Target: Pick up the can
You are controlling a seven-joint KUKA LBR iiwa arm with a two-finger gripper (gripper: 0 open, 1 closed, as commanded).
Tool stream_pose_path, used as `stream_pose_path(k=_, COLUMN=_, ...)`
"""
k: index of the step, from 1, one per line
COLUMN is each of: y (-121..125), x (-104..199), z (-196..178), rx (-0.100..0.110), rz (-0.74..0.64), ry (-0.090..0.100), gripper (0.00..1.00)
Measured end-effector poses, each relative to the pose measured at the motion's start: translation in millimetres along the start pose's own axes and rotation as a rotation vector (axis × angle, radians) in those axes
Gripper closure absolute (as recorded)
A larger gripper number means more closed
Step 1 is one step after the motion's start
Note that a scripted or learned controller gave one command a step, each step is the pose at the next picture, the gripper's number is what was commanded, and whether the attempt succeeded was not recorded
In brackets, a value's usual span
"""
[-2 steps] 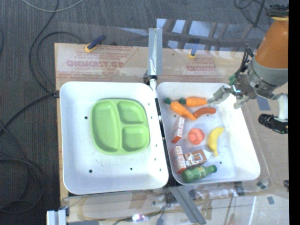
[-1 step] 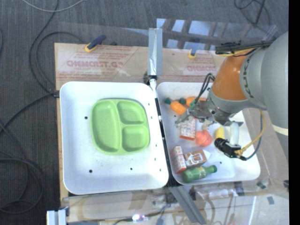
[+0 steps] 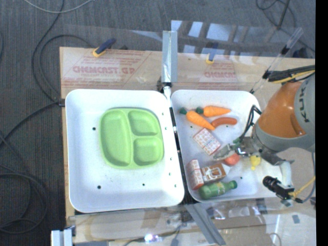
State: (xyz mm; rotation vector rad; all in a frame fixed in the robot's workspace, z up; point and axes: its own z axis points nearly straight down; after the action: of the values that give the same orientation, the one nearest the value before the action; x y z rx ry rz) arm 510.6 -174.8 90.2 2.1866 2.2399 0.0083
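1. you see two white bins side by side; the left bin (image 3: 82,188) carries a green divided plate (image 3: 132,138) with three compartments, lying flat near its middle.
2. the right bin (image 3: 238,97) holds the clutter: two carrots (image 3: 207,115), a red sausage-like piece (image 3: 224,121), a checked red-and-white packet (image 3: 206,141), a brown carton (image 3: 213,173) and a green bottle (image 3: 218,188) along the near edge.
3. the can (image 3: 194,174) lies on its side in the right bin's near-left corner, just beside the brown carton and above the green bottle's cap end; its label is too blurred to read.
4. the gripper (image 3: 230,150) sits low over the right bin's middle right, near a small red object (image 3: 231,160) and a yellow one (image 3: 254,161), apart from the can.
5. you cannot tell how its fingers stand; the metal tips blur together, and nothing is clearly held between them.
6. the arm's orange band (image 3: 282,111) and grey wrist hide the bin's right wall and perhaps some items beneath.
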Motion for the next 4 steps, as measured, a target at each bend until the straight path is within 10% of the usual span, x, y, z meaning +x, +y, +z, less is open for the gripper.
stream_pose_path(k=1, y=-23.1, x=43.6, z=-2.5, rx=0.003, rz=0.013, ry=0.001, gripper=0.0)
stream_pose_path(k=2, y=15.7, x=65.5, z=0.3, rx=0.002, rz=0.343, ry=-0.003, gripper=0.0)
stream_pose_path(k=3, y=15.4, x=65.6, z=-8.0, rx=0.005, rz=0.343, ry=-0.002, gripper=1.0)
stream_pose_path(k=4, y=50.6, x=-3.3, z=-1.1, rx=0.002, rz=0.438, ry=0.01, gripper=1.0)
